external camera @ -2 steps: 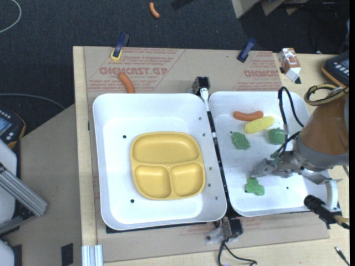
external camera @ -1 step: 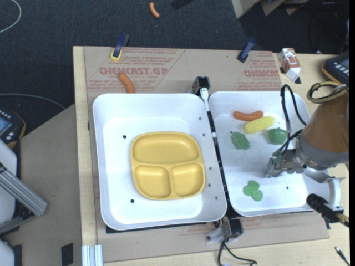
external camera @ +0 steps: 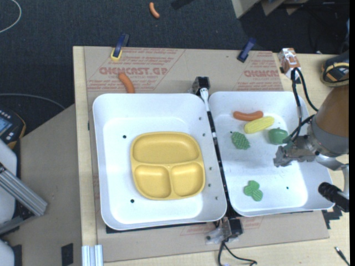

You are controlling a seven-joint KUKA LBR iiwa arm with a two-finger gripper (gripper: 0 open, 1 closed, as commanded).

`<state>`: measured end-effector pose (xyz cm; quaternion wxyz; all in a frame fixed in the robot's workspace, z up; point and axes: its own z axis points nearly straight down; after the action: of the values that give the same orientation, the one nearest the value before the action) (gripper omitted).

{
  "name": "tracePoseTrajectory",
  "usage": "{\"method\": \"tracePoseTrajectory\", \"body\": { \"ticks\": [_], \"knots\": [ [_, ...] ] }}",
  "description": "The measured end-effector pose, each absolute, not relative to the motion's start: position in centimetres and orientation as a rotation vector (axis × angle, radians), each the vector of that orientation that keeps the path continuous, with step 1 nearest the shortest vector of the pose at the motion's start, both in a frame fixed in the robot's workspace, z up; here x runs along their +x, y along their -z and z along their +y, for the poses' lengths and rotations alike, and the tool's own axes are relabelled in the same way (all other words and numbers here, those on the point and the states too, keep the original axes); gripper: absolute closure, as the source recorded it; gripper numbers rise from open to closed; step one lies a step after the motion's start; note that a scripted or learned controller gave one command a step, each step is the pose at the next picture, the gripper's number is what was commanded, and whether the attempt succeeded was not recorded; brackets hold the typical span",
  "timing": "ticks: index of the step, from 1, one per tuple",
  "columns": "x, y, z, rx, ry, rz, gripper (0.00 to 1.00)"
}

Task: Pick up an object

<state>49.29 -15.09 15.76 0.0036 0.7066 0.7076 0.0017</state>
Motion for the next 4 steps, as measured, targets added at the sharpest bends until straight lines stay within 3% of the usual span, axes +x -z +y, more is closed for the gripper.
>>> {"method": "tracePoseTrajectory", "body": {
  "ticks": [2,4],
  "knots": [
    [49.1,-22.6,-15.9,2.217,-0.003,2.219,1.00],
    [50.5,-20.8,-5.3,2.218,-0.001,2.231,1.00]
  ]
}}
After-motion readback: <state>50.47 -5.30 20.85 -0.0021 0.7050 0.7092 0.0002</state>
